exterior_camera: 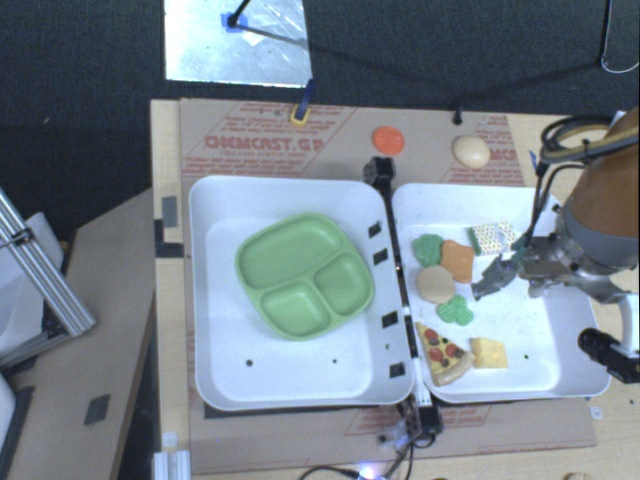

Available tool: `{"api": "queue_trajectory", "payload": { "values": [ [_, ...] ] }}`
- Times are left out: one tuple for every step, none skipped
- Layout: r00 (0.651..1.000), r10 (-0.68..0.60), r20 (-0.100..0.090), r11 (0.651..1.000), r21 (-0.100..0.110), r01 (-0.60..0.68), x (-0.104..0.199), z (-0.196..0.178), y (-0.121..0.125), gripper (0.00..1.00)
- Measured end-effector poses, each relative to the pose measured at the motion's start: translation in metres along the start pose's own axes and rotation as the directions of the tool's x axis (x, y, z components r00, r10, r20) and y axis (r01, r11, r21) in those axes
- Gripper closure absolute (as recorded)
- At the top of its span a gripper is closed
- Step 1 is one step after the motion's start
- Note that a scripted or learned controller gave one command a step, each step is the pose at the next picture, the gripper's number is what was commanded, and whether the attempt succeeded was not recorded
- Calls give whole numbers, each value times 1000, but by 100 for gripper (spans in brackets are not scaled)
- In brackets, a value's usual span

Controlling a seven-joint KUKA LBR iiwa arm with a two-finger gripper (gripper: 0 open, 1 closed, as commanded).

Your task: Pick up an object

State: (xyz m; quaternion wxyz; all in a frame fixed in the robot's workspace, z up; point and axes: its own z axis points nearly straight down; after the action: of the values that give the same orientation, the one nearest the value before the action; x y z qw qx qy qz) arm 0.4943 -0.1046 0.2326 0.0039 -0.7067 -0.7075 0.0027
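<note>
Nearest us, at the front of the right bin (570,383), lie a pizza slice (445,353) and a yellow cheese wedge (489,352), close together. Behind them sit a green sprig (457,311), a tan cookie (435,285), an orange piece (458,260), a green lump (428,249) and a patterned square (492,236), all crowded in the bin's left half. The left bin (215,348) carries a green divided plate (303,276). On the counter (260,138) behind the bins rest an orange disc (388,141) and a pale ball (471,151).

The tool (489,280) hangs over the right bin, just right of the cookie and sprig; we cannot tell whether it is open or closed, and we see nothing held in it. We judge crowding the main risk: descending here, it may land between cookie and sprig, push them apart, or pinch two at once. The cookie looks flat and low, so it could slip free.
</note>
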Motion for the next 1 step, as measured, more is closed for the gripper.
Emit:
{"api": "queue_trajectory", "payload": {
  "values": [
    [1000, -3, 2, 1000, -11, 3, 0, -5, 2, 0]
  ]
}}
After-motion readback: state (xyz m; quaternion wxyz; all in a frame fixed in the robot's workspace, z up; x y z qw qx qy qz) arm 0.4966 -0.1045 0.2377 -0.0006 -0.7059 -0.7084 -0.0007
